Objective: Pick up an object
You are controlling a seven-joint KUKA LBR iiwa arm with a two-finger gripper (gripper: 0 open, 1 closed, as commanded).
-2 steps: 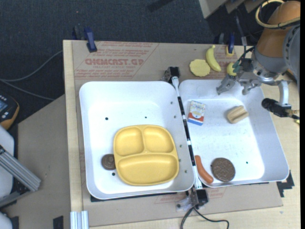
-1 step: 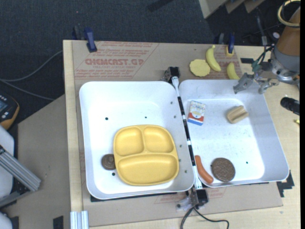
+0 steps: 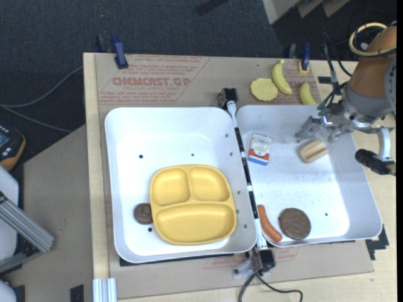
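The gripper [image 3: 320, 128] hangs low over the far part of the right bin [image 3: 352, 194], its fingers spread apart and holding nothing — a tan bread roll [image 3: 313, 150] lies just beneath them. Left of it sits a small carton [image 3: 259, 148]; a yellow tray [image 3: 191, 203] fills the left bin [image 3: 126, 168].

The two white bins [image 3: 126, 168] look like smooth plastic with a soft shine. In the left bin, the yellow tray [image 3: 192, 203] looks like smooth, matt plastic. Left of the tray, touching it, the small brown cookie [image 3: 143, 214] looks rough and dull. The bench [image 3: 151, 80] looks like flat brown board, matt, with red print. The arm [image 3: 371, 74] has a glossy orange band, and the gripper [image 3: 321, 126] looks like grey metal.
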